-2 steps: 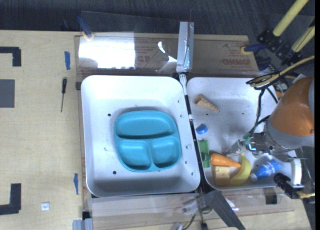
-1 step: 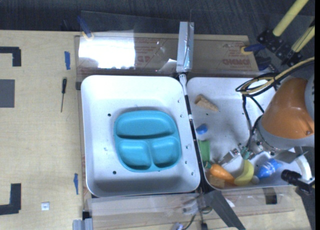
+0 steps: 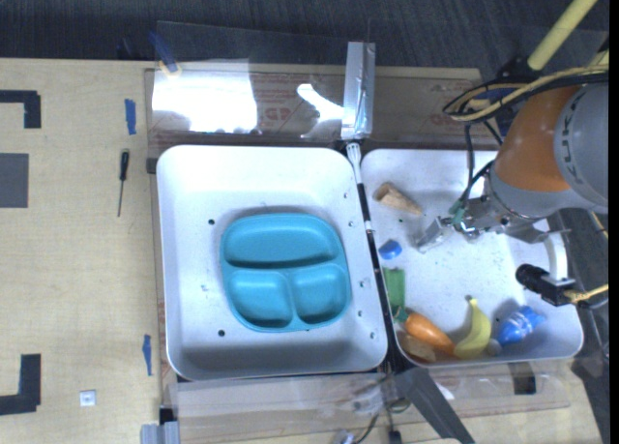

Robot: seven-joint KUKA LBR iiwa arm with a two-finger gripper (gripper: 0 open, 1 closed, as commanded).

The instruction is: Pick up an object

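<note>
**Gripper low over the right bin, nothing seen between its fingers**

From my seat I see the grey arm with its orange band [image 3: 537,147] reaching in from the right, and the two-finger metal gripper [image 3: 432,232] sits low over the bare floor of the right shallow white bin [image 3: 440,166]. I cannot tell whether it is spread or closed; the tip is small and blurred.

Relative to the gripper: a tan, cone-shaped piece like a bread crust [image 3: 398,199] lies just up and to its left, apart from it. A small blue cap-like object [image 3: 390,251] lies down and to its left, by the divider, with a green rectangular piece [image 3: 395,289] below that. Further below the gripper, along the near wall, an orange carrot-shaped toy [image 3: 427,331] touches a yellow banana-shaped toy [image 3: 473,327]. A blue crumpled object [image 3: 515,327] lies down and to the gripper's right.

Well to the gripper's left, the left shallow white bin [image 3: 184,191] holds a teal plastic divided plate [image 3: 284,268] with three compartments.
</note>
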